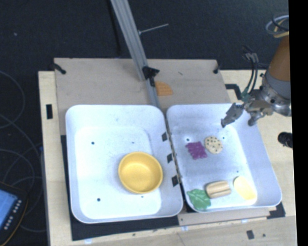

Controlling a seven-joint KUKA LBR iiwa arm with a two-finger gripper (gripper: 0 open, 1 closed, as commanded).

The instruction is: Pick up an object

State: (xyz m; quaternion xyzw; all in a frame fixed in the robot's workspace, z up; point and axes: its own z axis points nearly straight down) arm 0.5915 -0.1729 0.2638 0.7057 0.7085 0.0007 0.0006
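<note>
My gripper (pixel 240 118) hangs over the upper right corner of the right bin (pixel 256 151), its two fingers spread open with nothing between them. Below and to its left lie a round spotted cookie (pixel 213 144) and a purple piece (pixel 196 150) on the bin floor. Along the bin's near edge sit a tan bread roll (pixel 218 189), a yellow lemon-like piece (pixel 244 188) and a green leafy piece (pixel 198 198). The gripper touches none of these.
The left bin (pixel 84 147) holds a yellow bowl (pixel 140 172). A grey metal post (pixel 132 37) rises at the back between the bins. An orange patch (pixel 163 89) lies on the board behind the bins.
</note>
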